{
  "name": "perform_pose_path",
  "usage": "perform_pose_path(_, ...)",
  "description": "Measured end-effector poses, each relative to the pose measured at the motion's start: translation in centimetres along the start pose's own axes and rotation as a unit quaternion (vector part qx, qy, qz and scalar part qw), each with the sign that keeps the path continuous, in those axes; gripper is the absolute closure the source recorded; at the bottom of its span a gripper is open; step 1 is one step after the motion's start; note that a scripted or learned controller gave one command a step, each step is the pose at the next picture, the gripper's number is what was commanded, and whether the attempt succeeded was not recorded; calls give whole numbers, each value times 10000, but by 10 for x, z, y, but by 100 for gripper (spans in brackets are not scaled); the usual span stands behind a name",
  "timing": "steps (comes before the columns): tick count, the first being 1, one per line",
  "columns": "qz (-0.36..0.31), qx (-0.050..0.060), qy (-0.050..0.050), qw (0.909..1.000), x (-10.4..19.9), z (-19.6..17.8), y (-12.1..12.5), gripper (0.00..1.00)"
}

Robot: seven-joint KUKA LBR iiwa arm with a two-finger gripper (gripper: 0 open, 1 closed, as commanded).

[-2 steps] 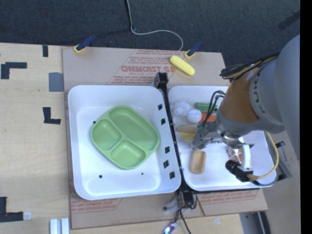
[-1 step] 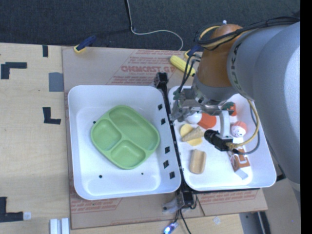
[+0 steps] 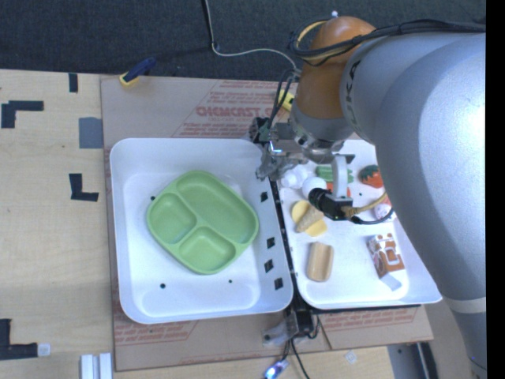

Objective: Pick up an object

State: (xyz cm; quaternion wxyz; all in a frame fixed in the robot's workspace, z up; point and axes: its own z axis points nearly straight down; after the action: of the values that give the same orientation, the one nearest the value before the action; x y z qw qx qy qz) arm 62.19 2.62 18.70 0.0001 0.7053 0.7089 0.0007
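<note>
Yellow piece [image 3: 308, 218] sits just below the gripper [image 3: 304, 172]; looks light, rigid, slick, so pinch across its narrow middle. Jaws: can't tell whether they're parted or closed.

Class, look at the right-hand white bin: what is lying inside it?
Inside the right bin: a tan bread-like piece, a yellow piece, a brown-and-white packet and something orange-red. The arm covers the bin's far part.

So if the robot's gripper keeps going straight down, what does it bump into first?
Probably the small white round object under the gripper, at the back of the right bin, though depth is hard to judge from this slanted view.
</note>
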Motion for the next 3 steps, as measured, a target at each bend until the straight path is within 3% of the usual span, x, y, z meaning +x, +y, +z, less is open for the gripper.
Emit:
perform_pose_path(1, 6, -78, 8, 10000, 8, -184, -55, 100)
perform_pose_path(2, 6, 41, -13, 10000, 30, -47, 47, 100)
perform_pose_path(3, -19, -6, 11, 10000, 96, -90, 32, 100)
